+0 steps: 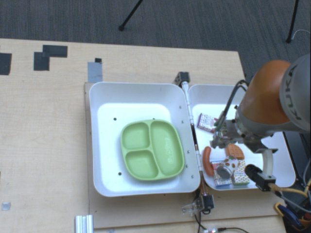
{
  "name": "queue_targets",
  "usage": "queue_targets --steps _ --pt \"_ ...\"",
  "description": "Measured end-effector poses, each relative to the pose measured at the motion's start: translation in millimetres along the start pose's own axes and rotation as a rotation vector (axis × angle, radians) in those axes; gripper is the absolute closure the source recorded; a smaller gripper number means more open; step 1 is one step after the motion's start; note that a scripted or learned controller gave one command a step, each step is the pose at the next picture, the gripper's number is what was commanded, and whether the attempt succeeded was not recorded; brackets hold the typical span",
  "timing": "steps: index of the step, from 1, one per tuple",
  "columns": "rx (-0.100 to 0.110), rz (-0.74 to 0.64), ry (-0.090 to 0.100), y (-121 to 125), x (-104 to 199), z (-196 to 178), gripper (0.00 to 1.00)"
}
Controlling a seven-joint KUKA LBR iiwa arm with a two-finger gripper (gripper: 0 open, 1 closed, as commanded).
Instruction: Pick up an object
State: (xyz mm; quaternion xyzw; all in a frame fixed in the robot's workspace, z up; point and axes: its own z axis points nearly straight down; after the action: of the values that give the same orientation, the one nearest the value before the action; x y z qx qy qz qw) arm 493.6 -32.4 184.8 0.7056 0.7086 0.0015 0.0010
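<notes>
My gripper [220, 140] hangs over the middle of the right bin [286, 178], reaching in from the right under the orange band [266, 97]. Several small objects lie in that bin. A pink and purple packet [206, 122] lies just behind the gripper. In front of it and to the left is a red sausage-shaped piece [208, 160]. An orange piece [235, 152] sits at its front right. A grey packet [222, 173] and a white and green box [239, 174] rest at the bin's front wall. Nothing is visibly held.
The left bin [104, 130] holds a green three-part plate [153, 149]. A ridge [190, 130] separates the two bins. A black part of the arm [257, 177] overhangs the right bin's front edge. Cables [291, 210] lie at the front right.
</notes>
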Motion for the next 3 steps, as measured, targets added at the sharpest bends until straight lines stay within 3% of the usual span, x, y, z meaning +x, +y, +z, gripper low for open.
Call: queue_targets --steps 1,2,3 --pt "0.001 0.001 0.000 -0.3 -0.4 0.3 0.00" --pt "-0.006 0.002 0.000 -4.6 -53.0 78.7 0.00" --pt "-0.016 0.003 0.001 -0.7 -53.2 90.8 0.00"
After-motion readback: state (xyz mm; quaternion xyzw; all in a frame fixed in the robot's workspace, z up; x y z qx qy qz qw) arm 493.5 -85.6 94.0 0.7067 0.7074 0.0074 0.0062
